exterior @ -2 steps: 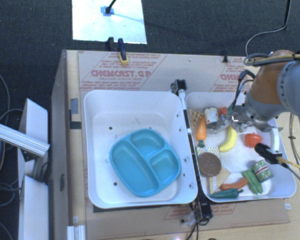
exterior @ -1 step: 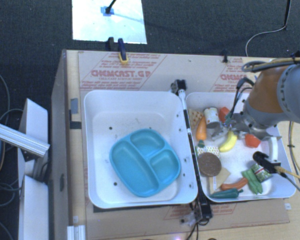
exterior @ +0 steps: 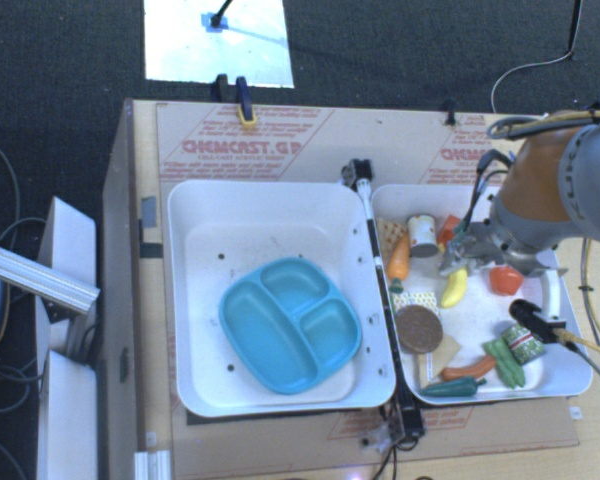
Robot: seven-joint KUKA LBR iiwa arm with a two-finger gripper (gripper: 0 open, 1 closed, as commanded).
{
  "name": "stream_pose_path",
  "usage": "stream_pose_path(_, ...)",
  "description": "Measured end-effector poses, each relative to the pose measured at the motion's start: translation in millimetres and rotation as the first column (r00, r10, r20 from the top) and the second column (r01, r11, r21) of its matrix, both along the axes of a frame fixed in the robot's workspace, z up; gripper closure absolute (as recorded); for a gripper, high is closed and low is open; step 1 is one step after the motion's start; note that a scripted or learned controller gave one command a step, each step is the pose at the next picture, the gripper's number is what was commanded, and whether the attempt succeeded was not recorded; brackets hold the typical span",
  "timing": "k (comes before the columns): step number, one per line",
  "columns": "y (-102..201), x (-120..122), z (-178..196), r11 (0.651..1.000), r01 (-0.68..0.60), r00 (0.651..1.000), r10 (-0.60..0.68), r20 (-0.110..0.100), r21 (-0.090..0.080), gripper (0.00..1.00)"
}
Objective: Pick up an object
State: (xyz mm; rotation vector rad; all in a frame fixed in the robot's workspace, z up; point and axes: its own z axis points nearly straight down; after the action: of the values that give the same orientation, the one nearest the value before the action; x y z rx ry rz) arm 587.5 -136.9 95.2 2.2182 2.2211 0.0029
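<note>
While the pincer point(exterior: 463, 258) hangs low in the right bin point(exterior: 570, 368), I can't tell how its jaws are set. It's just above a yellow banana point(exterior: 454, 288), which lies with its long axis slanting up to the right. Nearby are a carrot point(exterior: 399, 258), a small can point(exterior: 422, 236), a brown disc point(exterior: 418, 328) and a red piece point(exterior: 505, 280). A blue divided tray point(exterior: 290, 323) sits in the left bin point(exterior: 210, 228). Printing on the worktop point(exterior: 280, 138) reads "CHEMCAST GP".
</note>
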Motion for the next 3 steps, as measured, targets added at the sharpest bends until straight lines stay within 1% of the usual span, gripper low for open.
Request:
stream_pose_path(1, -11.5, -30.7, -11.2, 1.0, 0.0, 1.0, 0.0, -0.003, 0.0, 1.0)
stream_pose_path(2, -11.5, -30.5, -11.1, 1.0, 0.0, 1.0, 0.0, -0.002, 0.0, 0.0)
stream_pose_path(3, -11.5, -29.8, -0.6, 1.0, -0.001, 1.0, 0.001, -0.001, 0.0, 1.0)
